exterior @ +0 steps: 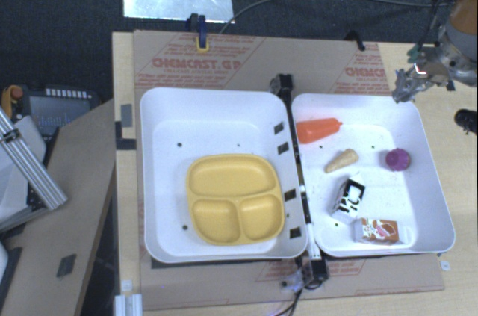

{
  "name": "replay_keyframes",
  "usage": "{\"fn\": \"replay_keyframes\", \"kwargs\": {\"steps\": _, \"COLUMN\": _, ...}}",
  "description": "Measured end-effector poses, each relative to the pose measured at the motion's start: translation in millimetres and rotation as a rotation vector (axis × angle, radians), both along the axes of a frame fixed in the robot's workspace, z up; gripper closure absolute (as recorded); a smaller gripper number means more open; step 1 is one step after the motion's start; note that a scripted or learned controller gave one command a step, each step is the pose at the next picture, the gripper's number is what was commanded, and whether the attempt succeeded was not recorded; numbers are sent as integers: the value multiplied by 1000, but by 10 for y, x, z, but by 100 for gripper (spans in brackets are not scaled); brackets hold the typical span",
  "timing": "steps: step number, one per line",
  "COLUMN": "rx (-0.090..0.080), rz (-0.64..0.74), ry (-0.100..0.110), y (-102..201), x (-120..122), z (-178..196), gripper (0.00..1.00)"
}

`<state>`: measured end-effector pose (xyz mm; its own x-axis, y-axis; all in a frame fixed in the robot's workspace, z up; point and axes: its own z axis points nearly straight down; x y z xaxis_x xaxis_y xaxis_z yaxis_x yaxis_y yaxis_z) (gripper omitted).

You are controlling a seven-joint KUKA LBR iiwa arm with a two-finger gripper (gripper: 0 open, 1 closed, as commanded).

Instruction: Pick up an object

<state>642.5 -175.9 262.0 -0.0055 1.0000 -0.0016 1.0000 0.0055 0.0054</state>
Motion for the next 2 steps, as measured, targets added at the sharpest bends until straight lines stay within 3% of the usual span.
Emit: {"fn": "replay_keyframes", "kwargs": {"steps": 2, "rx": 2, "rz": 3, "ry": 4, "y": 1099, "x": -43, "z": -251, "gripper": 100}}
